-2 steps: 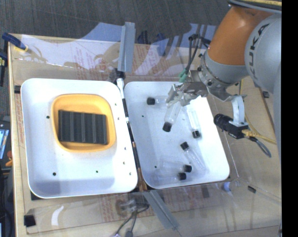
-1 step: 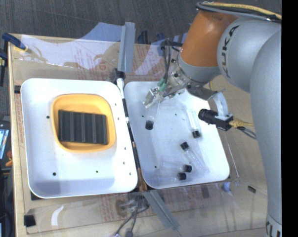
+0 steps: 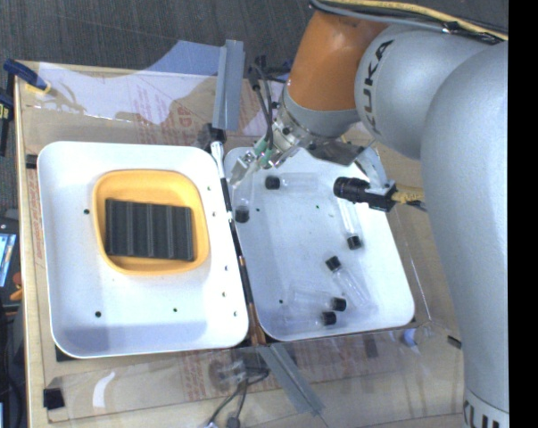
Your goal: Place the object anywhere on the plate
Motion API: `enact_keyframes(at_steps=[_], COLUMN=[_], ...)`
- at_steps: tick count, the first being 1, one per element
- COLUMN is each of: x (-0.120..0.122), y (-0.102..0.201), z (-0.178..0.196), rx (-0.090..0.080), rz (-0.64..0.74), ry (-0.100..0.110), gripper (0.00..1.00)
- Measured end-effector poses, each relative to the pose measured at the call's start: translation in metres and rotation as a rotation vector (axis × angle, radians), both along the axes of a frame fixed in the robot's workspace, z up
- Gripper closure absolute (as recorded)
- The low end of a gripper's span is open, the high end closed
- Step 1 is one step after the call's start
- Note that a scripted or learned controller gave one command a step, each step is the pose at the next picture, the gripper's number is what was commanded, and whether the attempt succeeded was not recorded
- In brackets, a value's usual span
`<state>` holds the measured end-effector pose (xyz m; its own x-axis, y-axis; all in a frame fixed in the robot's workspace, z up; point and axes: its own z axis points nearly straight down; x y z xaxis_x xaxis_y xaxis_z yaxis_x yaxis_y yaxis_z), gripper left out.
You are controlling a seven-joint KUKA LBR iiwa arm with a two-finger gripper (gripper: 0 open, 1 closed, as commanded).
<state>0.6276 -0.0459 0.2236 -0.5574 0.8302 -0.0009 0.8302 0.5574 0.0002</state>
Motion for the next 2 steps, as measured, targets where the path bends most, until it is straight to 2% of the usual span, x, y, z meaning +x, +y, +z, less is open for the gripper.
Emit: enact_keyframes(at_steps=[1, 2], x=[0.0117, 0.0117], y=[0.0193, 0.0191], z=[-0.0315, -0.0314], rx=[0.001, 0.0], rz=[0.109, 0.109], ry=[0.003, 0.003], gripper=[1.0, 0.0])
